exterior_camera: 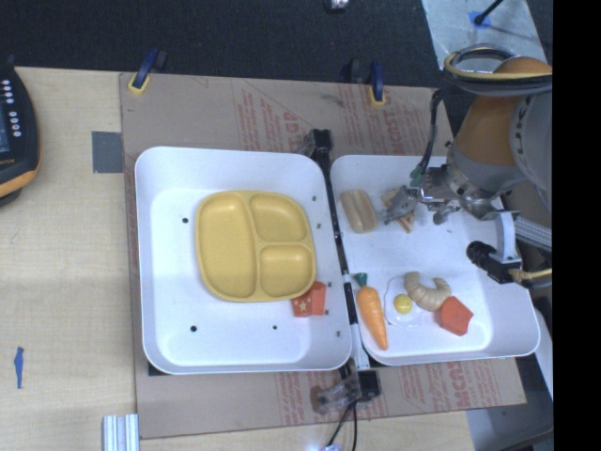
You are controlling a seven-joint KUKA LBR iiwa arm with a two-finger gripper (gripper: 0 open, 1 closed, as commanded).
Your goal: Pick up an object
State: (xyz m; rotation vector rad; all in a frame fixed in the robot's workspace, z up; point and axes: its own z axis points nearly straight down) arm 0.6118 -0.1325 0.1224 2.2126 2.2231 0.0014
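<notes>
Just beside the bread roll (358,210), low in the right bin (512,341), hangs the tool (406,207), maybe placed for grabbing it. Cannot tell its grip. Farther off: carrot (373,316), fried egg (403,305), red block (454,317). Yellow plate (255,246) in left bin (160,280).

The pincer (406,207) hides part of a small brown item (406,220); identity unclear.

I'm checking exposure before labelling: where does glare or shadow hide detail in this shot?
Camera view: the left bin floor is bright, nearly washed out; the yellow divided plate casts a soft shadow at its lower edge; the gripper looks dark and slightly blurred over the right bin.
</notes>
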